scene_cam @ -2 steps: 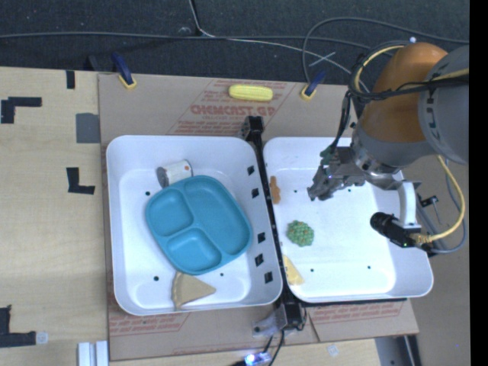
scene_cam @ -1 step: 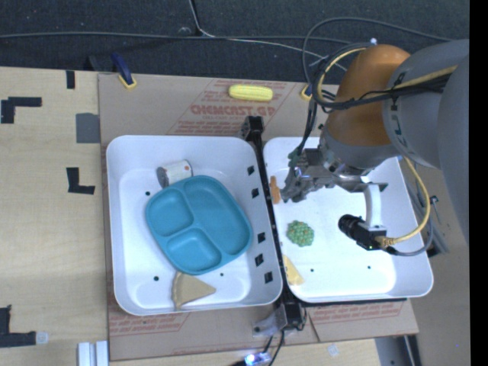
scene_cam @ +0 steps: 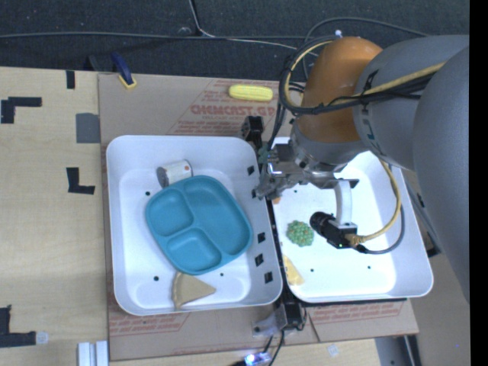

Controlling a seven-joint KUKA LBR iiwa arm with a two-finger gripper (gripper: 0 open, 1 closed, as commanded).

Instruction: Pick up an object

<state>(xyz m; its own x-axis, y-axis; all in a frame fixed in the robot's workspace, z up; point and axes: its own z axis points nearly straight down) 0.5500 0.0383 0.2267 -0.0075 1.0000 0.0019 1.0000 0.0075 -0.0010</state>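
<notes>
Gripper over right bin, near its left wall.
My gripper [scene_cam: 280, 180] hung beside the green object [scene_cam: 300, 232]; finger state indeterminable.

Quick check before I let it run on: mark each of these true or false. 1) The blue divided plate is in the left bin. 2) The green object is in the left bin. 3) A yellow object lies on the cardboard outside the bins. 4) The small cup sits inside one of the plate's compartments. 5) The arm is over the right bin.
1) True: the blue divided plate lies in the left bin.
2) False: the green object lies in the right bin.
3) True: the yellow object lies on the cardboard beyond the bins.
4) False: the small cup lies on the bin floor beside the plate's far edge.
5) True: the arm hangs over the right bin.
</notes>
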